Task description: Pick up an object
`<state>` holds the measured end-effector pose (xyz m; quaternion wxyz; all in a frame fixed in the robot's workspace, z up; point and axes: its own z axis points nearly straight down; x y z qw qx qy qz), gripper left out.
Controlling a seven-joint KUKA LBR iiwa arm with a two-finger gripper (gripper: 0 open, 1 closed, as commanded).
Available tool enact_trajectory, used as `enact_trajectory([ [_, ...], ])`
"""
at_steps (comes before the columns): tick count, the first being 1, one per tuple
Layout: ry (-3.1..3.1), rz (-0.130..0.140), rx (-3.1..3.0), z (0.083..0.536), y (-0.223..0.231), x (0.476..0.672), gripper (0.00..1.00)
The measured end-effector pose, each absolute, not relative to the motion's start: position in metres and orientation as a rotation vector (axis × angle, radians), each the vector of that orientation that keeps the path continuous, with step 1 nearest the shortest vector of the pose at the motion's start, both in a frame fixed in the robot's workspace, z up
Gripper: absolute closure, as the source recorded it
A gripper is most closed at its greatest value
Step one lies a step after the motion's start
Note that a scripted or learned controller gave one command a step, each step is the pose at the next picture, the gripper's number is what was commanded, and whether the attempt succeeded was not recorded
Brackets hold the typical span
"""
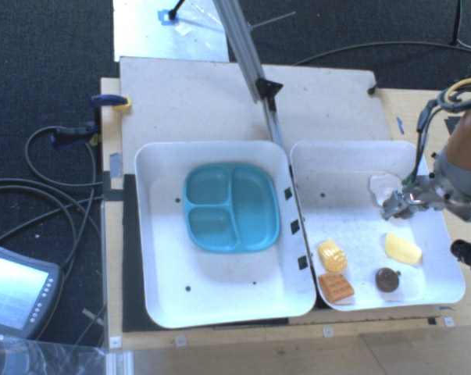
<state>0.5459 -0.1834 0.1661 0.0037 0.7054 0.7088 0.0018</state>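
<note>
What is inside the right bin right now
The right bin holds four items: a corn piece, a waffle, a yellow piece, a brown round piece. The gripper covers some floor.

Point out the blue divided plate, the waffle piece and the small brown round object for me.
blue divided plate (231, 207): camera view, on its centre ridge.
waffle piece (336, 287): camera view, on the middle of its top face.
small brown round object (387, 280): camera view, on its centre.
</note>
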Motion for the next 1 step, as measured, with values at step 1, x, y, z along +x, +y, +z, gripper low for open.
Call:
enact_trajectory([
  [1,2.223,0.005,2.211,0.2107,-0.1874,0.545,1.0],
])
